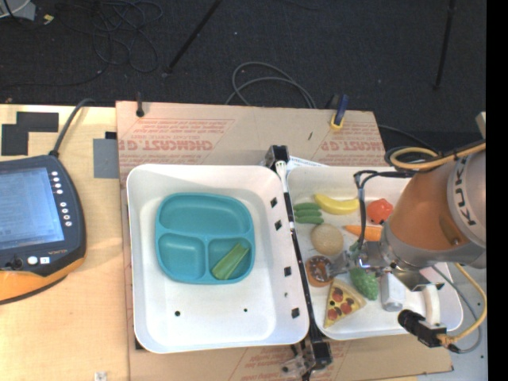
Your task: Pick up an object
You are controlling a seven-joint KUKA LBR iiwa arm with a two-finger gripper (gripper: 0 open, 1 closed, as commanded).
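The right bin (pixel 317 182) holds several toy foods: a yellow banana (pixel 336 204), a green pod (pixel 307 213), a beige round piece (pixel 326 239), a brown doughnut (pixel 320 269), a pizza slice (pixel 341 303), a red piece (pixel 380 209), an orange carrot (pixel 362 232) and a dark green piece (pixel 364 282). My gripper (pixel 370 267) reaches down into this bin from the right, directly over the dark green piece and next to the carrot. The wrist and orange band (pixel 421 209) hide the bin's right half.
The left bin (pixel 198 324) carries a teal divided plate (pixel 205 236) with a light green piece (pixel 230 261) in its lower right compartment. A tablet-like pendant (pixel 36 217) lies at far left. Cables trail around the right bin's right edge.
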